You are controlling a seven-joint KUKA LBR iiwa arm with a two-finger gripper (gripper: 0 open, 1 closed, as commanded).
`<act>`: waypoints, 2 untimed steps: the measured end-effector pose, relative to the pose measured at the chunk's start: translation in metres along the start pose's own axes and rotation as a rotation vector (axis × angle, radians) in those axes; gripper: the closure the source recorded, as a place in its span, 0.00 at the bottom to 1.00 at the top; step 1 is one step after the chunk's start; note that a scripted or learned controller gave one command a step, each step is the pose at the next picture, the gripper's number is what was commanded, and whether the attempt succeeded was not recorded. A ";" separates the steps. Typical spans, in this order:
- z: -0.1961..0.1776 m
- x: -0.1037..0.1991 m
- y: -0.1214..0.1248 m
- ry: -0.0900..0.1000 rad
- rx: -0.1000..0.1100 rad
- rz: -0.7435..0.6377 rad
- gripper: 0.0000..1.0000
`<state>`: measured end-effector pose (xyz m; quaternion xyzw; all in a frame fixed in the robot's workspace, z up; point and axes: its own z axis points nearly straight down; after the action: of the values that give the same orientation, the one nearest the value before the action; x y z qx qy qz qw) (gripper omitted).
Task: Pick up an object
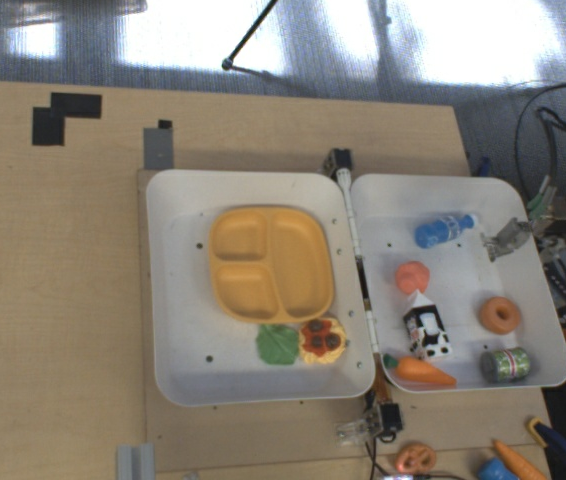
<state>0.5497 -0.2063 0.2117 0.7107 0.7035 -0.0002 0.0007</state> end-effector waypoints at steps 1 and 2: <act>0.112 0.016 -0.047 -0.004 -0.011 -0.161 0.00; 0.101 0.014 -0.045 -0.011 -0.019 -0.161 1.00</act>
<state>0.5054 -0.1920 0.1110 0.6519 0.7582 0.0025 0.0113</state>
